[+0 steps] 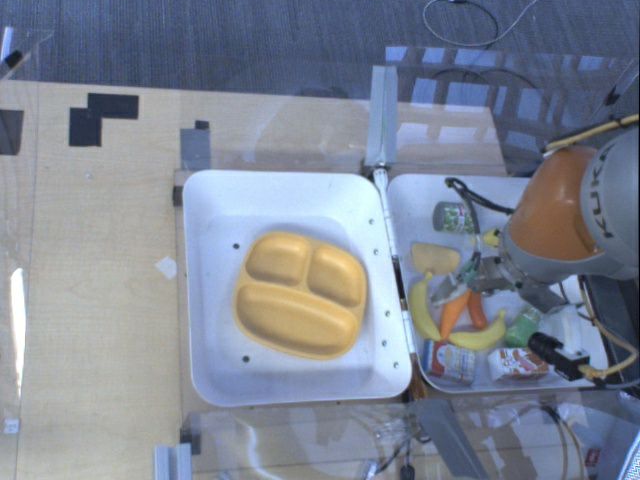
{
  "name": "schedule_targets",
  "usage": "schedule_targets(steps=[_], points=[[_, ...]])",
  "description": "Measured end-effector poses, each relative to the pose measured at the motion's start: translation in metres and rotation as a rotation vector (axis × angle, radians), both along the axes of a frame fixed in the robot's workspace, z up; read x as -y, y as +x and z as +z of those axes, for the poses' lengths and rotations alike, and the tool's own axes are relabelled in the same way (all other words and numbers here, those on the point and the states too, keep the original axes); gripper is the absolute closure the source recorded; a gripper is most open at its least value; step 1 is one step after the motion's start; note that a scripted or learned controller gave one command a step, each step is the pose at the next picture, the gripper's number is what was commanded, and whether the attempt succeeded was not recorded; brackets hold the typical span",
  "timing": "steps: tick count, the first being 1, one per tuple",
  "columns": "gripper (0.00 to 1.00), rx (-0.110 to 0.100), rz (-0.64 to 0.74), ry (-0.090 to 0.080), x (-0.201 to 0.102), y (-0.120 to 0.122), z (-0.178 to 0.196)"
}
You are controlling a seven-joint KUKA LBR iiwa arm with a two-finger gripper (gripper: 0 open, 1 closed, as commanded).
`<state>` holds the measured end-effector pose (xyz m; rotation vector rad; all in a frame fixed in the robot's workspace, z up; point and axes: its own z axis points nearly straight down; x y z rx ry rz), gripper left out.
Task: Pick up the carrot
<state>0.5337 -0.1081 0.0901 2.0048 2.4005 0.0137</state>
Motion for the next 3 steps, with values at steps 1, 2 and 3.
schedule_targets(steps=[1,2,3], points=[[0.0,0.001,-0.012,0.001,0.012,-0.02,0.0],[1.0,0.007,-0.009,0.001,0.011,-0.017,0.011],[1.0,-0.009,-0.037,0.002,-0.042,-0.001,0.133]])
